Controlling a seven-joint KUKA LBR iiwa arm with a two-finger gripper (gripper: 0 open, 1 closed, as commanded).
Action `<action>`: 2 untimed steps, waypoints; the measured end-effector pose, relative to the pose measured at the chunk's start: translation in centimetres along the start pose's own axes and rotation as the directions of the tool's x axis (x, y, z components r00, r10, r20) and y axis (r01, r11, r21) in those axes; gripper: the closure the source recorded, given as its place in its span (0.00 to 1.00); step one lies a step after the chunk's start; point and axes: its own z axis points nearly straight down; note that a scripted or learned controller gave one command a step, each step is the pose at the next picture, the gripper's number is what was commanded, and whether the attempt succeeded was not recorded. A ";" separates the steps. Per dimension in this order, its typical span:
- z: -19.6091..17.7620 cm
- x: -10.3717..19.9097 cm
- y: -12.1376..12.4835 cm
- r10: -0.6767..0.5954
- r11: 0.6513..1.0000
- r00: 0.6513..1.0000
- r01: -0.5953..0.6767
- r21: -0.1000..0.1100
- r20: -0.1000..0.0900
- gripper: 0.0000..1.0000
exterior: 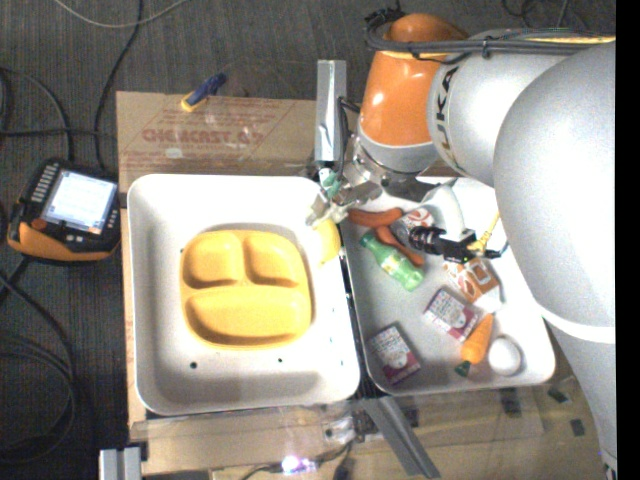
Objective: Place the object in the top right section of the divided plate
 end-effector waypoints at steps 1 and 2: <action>1.2 0.6 2.5 0.187 0.982 0.982 -0.187 0.001 0.002 1.00; 1.3 3.3 3.3 0.433 0.901 0.901 -0.433 0.002 0.003 1.00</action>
